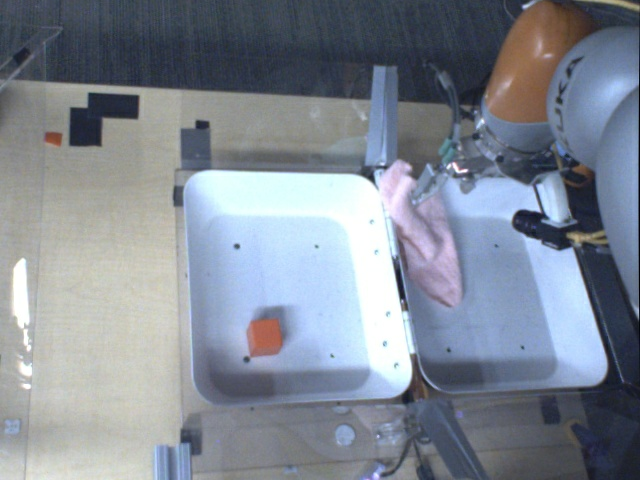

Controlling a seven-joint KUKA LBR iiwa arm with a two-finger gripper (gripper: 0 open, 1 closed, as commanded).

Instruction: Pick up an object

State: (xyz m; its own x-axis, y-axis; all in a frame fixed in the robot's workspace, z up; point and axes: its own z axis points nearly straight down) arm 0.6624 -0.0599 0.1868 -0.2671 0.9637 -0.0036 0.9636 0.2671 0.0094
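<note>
Gripper [428, 183] pinching pink cloth [428, 243] over right bin [520, 368]; orange block [265, 337] in left bin [300, 193]

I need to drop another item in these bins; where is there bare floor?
Left white bin: bare all around the small orange block. Right white bin: its front-right floor is bare. Crowded at its back-left, where the pink cloth hangs at the pincer.

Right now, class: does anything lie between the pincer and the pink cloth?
Nothing visible does. The pincer sits right at the pink cloth, at its upper end in the right bin.
</note>
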